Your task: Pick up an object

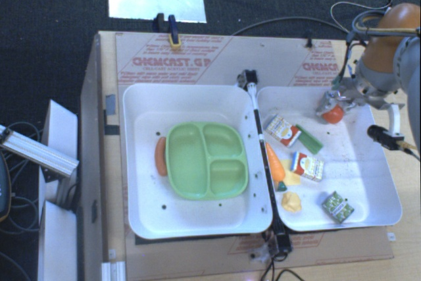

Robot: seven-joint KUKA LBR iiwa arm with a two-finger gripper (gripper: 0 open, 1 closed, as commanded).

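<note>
Red-orange object (pixel 333 114) sits between my gripper's (pixel 331 106) fingers, clamped, at right bin's (pixel 388 194) far side | left bin (pixel 135 161): green divided tray (pixel 207 160) | right bin: carrot (pixel 275 164), cartons (pixel 283 130), small green packet (pixel 337 206)

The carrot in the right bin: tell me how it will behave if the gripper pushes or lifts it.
The carrot looks like a tapered toy, so probably stiff and light. Its rounded body may roll or swing about its thin tip when pushed. It lies against the bin's wall, so fingers may struggle to close around it.
</note>
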